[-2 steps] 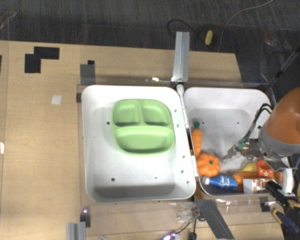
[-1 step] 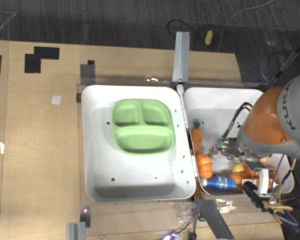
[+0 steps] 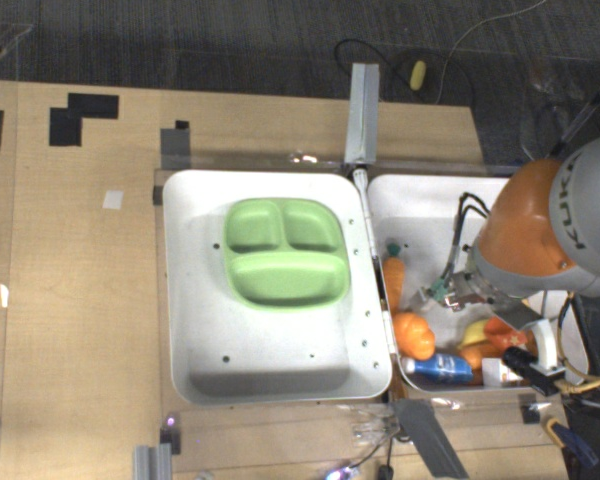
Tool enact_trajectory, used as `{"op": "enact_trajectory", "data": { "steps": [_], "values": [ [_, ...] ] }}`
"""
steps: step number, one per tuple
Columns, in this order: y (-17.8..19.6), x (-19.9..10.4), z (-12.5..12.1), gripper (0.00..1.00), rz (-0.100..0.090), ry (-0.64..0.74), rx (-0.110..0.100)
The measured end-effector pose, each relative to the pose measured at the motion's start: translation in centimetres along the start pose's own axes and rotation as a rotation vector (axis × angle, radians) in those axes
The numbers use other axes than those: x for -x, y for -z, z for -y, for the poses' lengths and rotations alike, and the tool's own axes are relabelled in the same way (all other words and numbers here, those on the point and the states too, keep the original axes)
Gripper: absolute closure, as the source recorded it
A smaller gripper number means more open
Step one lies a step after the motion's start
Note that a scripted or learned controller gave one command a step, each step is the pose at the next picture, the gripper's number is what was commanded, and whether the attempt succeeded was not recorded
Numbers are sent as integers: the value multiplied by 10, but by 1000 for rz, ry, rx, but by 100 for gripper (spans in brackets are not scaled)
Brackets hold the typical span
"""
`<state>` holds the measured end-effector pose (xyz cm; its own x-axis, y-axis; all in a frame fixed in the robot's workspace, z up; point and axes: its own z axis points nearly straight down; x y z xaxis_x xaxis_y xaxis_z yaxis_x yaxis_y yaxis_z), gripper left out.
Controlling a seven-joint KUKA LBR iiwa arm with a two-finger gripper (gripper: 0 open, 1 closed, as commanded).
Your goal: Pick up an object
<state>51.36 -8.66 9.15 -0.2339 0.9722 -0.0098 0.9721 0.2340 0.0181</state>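
Bins sit side by side, the left bin [image 3: 190, 298] bearing a green divided tray [image 3: 284, 251], the right bin [image 3: 420, 203] holding the arm's gripper [image 3: 456, 293], its state impossible to tell, above an orange fruit [image 3: 414, 335], a carrot [image 3: 394, 278], a blue bottle [image 3: 442, 369] and a yellow piece [image 3: 473, 332].

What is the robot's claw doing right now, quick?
Gripper: low in the right bin; open or shut cannot be told.
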Motion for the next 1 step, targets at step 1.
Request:
{"op": "enact_trajectory", "data": {
  "steps": [1],
  "values": [
    [-1,9,-4,0,-10,-51,-6]
  ]
}}
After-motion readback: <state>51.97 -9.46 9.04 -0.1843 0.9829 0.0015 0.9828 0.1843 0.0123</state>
